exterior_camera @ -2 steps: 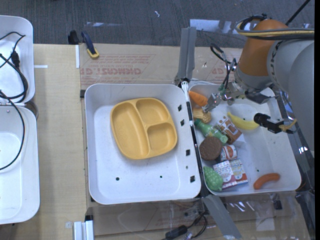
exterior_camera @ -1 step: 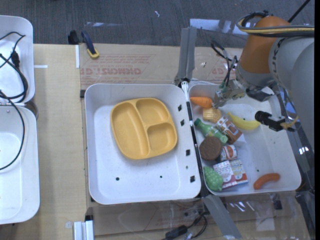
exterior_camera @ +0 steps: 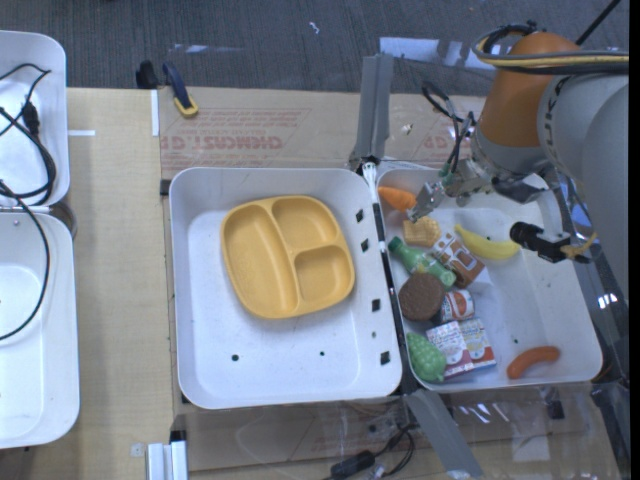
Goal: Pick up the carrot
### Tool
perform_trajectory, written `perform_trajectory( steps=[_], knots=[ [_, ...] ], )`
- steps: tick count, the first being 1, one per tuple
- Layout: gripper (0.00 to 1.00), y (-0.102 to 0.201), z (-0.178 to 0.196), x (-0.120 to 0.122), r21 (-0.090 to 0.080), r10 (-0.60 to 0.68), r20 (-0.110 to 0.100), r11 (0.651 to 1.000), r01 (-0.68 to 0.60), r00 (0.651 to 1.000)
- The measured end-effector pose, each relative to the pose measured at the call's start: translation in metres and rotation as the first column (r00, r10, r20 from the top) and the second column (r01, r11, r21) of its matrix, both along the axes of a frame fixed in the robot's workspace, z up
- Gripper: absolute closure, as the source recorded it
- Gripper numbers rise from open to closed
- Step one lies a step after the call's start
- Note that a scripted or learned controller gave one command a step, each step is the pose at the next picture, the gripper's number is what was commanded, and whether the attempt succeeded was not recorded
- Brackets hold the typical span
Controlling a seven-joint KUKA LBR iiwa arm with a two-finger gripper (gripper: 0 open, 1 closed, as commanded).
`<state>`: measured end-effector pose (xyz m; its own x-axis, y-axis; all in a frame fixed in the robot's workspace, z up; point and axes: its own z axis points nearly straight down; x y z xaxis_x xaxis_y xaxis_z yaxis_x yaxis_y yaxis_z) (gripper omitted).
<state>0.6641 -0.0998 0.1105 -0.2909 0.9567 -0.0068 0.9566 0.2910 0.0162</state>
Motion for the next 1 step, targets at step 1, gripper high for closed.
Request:
perform_trajectory(
  steps=[1],
  knots=[
    [0.00, 0.0012, -0.0122, -0.0019, 0.000, 0.007, -0.006, 1.000, -0.007, 1.000]
  ],
)
